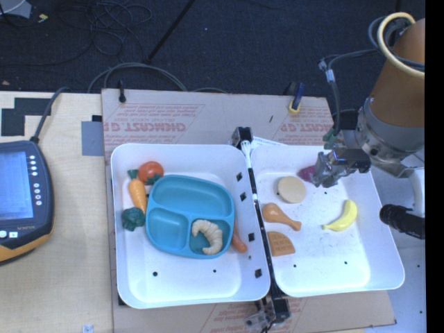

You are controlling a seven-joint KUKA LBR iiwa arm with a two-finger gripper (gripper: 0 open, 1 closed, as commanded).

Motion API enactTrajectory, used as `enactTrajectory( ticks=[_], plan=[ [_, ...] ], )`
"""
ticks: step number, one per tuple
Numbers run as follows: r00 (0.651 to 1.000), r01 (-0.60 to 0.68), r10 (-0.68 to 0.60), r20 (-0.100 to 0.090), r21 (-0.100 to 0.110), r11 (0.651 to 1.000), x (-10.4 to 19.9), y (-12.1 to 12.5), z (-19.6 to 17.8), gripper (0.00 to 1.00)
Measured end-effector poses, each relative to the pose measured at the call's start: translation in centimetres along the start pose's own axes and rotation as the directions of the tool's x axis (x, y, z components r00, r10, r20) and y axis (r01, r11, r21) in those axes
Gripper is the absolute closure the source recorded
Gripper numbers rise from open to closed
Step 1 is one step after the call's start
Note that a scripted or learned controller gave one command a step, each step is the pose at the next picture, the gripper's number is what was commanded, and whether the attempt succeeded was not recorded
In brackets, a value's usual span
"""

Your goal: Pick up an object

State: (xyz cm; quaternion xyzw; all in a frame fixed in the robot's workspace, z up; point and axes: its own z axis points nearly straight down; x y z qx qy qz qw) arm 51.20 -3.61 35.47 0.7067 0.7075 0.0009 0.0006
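The arm [399, 82] comes in from the right, its claw [325, 174] low over the upper part of the right bin [374, 262]. Whether the claw is apart or together cannot be told from here; it shows as a dark, blurred mass. Just beside it on the left lies a small purple object [306, 173] (partly hidden by the claw, so its kind is unclear), and whether the two touch cannot be told.

Below that sits a round beige disc [291, 189]. A toy drumstick [279, 215] lies lower and further left, close to the divider between the bins, and a tan wedge-shaped piece [280, 243] sits below it. A yellow banana [343, 217] rests apart from these, toward the right of the same bin.

The left bin [177, 283] holds a blue divided tray [191, 200] with a pale curled shrimp [209, 234] in its lower right compartment. Beside the tray's left edge are a red tomato [150, 170], an orange carrot [138, 194] and a green broccoli piece [132, 218].

Both bins rest on a cardboard sheet [208, 120] on the tabletop [62, 276], where a handheld control pendant [21, 196] lies at the far left.
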Motion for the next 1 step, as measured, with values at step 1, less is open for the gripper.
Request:
enactTrajectory(
  ticks=[1],
  plan=[
    [1.000, 0.003, -0.003, 0.000, 0.004, 1.000, 6.92, 0.17, -0.66, 1.00]
  ],
)
